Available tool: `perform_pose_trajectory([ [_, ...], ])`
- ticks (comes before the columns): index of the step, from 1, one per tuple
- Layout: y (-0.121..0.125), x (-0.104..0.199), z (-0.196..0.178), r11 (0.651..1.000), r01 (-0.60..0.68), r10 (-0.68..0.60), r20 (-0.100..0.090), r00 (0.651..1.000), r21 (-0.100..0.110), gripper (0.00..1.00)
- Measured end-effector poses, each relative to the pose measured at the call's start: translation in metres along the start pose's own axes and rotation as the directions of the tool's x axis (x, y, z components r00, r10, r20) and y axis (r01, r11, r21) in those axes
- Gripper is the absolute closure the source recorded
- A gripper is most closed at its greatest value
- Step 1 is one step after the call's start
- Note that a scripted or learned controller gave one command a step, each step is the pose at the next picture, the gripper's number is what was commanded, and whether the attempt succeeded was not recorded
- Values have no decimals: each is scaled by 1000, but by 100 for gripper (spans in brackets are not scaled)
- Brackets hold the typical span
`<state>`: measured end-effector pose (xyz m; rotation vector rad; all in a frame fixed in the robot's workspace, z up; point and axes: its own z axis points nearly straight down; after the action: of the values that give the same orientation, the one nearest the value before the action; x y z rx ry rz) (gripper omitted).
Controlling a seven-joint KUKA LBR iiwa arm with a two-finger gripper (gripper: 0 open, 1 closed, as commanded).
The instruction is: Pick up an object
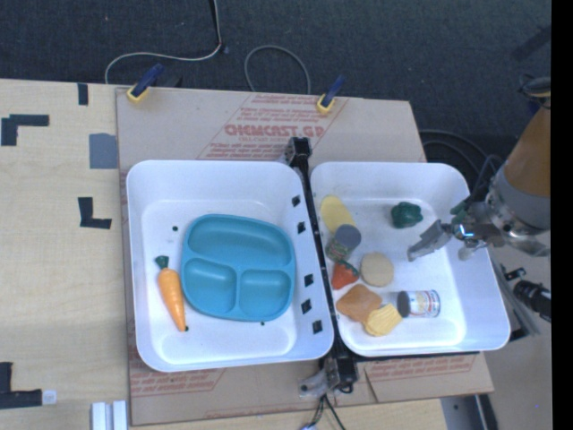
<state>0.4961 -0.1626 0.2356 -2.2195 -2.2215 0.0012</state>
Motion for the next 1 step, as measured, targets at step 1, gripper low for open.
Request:
perform_pose_trajectory([
  [1,79,20,144,1000,4,-4,0,1000,1,0],
])
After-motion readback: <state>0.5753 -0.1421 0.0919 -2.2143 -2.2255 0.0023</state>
